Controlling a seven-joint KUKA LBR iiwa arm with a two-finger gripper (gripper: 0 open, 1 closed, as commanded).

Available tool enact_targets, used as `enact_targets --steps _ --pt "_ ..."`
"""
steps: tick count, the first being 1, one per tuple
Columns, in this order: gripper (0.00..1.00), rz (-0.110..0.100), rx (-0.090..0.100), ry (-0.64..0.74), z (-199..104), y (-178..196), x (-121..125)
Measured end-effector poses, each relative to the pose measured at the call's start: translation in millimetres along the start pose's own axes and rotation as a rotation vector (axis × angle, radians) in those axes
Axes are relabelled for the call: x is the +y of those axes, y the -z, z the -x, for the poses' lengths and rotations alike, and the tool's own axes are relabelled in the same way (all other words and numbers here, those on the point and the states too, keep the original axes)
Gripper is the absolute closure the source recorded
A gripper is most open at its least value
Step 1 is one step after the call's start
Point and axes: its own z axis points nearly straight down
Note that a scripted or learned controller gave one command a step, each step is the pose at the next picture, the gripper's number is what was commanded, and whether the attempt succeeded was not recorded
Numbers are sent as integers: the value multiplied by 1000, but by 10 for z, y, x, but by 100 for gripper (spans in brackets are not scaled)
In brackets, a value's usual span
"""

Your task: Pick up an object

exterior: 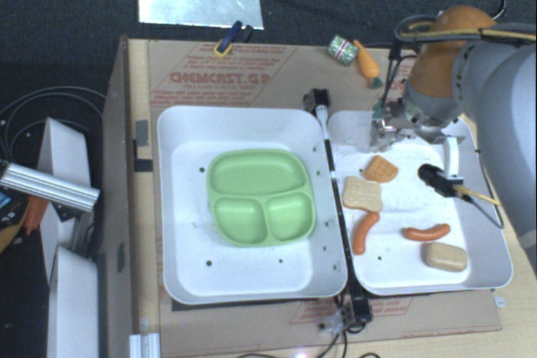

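With the gripper (388,128), grip state unclear, at the right bin's (495,264) far-left corner, I judged the waffle piece (380,169) light, stiff; pinch its edges.

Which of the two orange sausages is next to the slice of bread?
The orange toy sausage lying slanted just below the tan bread slice. The other orange sausage lies flatter, farther right, above the beige block.
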Motion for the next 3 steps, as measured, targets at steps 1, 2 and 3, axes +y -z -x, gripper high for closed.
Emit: enact_targets --steps 1,2,3 --pt "0 -5 1 -6 -69 -111 -622" --pt "0 -2 2 -4 -250 -103 64" --pt "0 -3 0 -6 662 8 -580"
